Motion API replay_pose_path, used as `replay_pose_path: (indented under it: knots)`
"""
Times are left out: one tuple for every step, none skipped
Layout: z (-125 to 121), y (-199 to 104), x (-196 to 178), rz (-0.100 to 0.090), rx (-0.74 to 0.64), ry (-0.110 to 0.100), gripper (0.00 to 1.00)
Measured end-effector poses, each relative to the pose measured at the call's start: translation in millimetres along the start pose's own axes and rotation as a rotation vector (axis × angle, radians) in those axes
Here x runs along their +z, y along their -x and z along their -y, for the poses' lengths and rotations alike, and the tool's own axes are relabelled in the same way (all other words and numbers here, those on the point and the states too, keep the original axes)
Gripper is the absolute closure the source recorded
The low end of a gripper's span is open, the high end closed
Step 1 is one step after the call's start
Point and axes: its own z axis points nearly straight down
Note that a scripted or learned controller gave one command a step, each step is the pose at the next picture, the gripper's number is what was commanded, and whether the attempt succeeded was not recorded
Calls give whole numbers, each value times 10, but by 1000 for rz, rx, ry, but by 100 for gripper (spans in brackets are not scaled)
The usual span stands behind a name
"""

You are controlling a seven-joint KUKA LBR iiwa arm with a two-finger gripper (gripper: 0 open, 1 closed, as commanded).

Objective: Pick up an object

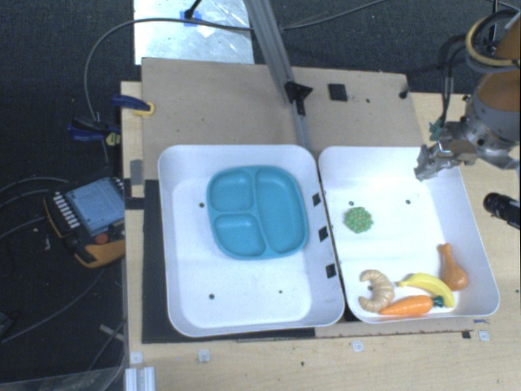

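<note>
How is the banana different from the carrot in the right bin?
The banana is yellow and curved; the carrot is orange and nearly straight. The banana lies farther from the bin's near edge, and the carrot lies just in front of it, closer to that edge. The carrot's left end is beside the croissant; the banana is closer to the drumstick. Both are toy foods lying flat in the right bin's near corner.

1. A robotics lab: a flat tan board counter (244, 104) carries two shallow white plastic bins (183, 243).
2. Loose black cables (106, 35) trail over dark carpet.
3. Blue-handled clamps (122, 104) grip the counter's edge beside a handheld control pendant (88, 218).
</note>
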Motion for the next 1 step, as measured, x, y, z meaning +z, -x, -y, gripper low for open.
replay_pose_path:
  knots:
    - [194,-456,57,1,3,-2,100]
